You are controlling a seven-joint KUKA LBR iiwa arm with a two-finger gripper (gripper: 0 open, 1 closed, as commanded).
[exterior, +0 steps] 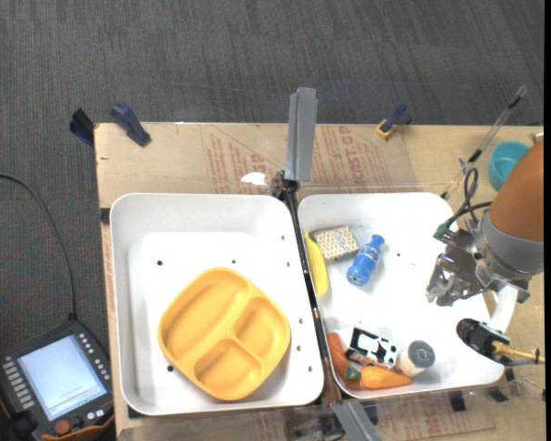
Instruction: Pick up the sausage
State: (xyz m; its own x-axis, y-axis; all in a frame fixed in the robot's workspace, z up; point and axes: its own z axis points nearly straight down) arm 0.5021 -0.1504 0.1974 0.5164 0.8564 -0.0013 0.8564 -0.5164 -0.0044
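Note:
The sausage is a short reddish-brown piece lying against the left wall of the right bin, near its front corner. It touches a black-and-white item and sits just above an orange carrot. My gripper hangs over the right side of the same bin, well to the right of the sausage and slightly farther back. Nothing shows in its grasp.
The right bin also holds a blue bottle, a waffle-patterned block, a yellow banana along the left wall and a grey round object. A yellow divided plate lies in the left bin.

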